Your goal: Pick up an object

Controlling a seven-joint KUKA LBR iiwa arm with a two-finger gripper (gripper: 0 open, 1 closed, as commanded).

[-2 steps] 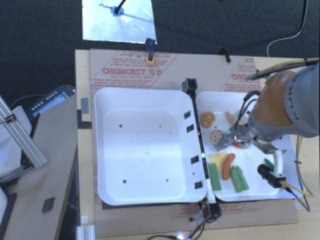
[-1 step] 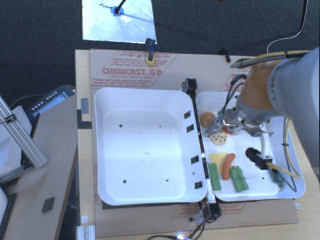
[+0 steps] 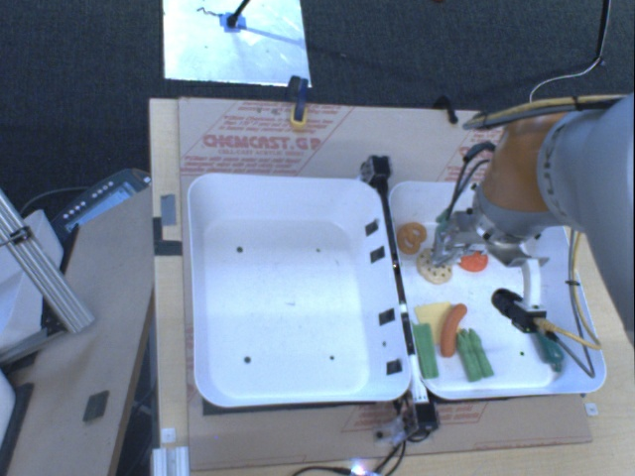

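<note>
The right bin (image 3: 571, 266) holds several toy foods. My gripper (image 3: 444, 253) hangs low over its upper middle, right above a round tan cracker (image 3: 434, 270). A brown pretzel (image 3: 411, 235) lies just to the gripper's left, and a red tomato piece (image 3: 475, 262) lies just to its right. Nearer the front sit a yellow cheese wedge (image 3: 433, 313), an orange-red sausage (image 3: 452, 329), a green bar (image 3: 425, 350) and a green bundle (image 3: 474, 354). Nothing is lifted off the bin floor.
The left bin (image 3: 213, 266) stands beside the right one, with a black-clipped divider (image 3: 392, 266) between them. A teal piece (image 3: 550, 351) lies at the right bin's front right. The arm (image 3: 556, 167) comes in from the right, above the bin's far side.
</note>
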